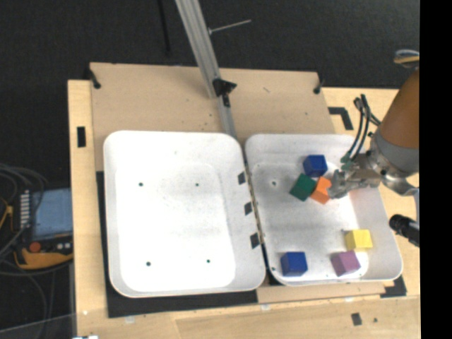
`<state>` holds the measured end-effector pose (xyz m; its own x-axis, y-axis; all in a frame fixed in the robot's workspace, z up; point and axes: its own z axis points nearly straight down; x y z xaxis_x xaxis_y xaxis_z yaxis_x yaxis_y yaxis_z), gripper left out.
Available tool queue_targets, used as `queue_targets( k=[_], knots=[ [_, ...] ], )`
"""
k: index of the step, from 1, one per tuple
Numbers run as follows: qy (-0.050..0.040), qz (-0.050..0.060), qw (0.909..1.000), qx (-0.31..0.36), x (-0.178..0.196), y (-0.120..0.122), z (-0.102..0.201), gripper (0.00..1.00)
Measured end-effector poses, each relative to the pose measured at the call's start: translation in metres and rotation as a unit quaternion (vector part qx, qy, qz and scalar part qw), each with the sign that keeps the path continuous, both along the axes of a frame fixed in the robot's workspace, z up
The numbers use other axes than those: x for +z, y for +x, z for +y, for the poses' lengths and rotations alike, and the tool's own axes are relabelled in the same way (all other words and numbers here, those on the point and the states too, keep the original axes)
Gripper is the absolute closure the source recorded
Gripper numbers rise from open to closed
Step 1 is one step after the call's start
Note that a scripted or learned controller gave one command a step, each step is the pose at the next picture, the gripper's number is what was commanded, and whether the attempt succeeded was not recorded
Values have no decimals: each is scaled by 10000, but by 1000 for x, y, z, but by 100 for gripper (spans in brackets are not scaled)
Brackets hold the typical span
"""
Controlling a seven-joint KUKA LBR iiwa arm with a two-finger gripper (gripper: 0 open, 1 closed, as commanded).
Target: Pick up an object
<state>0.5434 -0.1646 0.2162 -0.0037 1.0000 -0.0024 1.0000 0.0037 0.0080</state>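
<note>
In the right bin (272,157), the orange cube (322,189), wedged against a green cube (303,187), is judged light, rigid and smooth-faced, best taken across two free flat sides; whether the pincer (340,186) is parted cannot be told.

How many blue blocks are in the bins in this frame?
2. One blue block sits near the right bin's far side, above the green block; the other blue block lies by its near edge.
</note>
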Motion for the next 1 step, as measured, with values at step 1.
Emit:
queue_targets(
  k=[1],
  knots=[
    [20, 30, 10000, 18, 7, -5, 44, 100]
  ],
)
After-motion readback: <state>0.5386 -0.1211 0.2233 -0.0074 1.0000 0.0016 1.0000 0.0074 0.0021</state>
